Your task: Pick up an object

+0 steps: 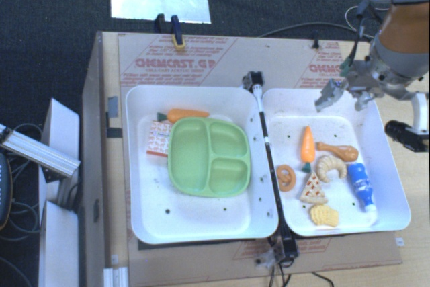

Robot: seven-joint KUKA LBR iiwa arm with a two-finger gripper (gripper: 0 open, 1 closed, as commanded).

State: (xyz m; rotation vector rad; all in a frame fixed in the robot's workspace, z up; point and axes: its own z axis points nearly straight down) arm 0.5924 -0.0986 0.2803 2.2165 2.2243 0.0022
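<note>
So we're at the approach step: our hand hovers spread and empty at the far edge of the right bin. The carrot lies just below-left of it, so next we drop straight down on that.

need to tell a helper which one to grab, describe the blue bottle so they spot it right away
Look in the right-hand white bin, at its right side. The blue bottle lies flat there, white cap toward the near edge, just right of the croissant. It is the sole blue item among orange and tan toy foods.
</note>
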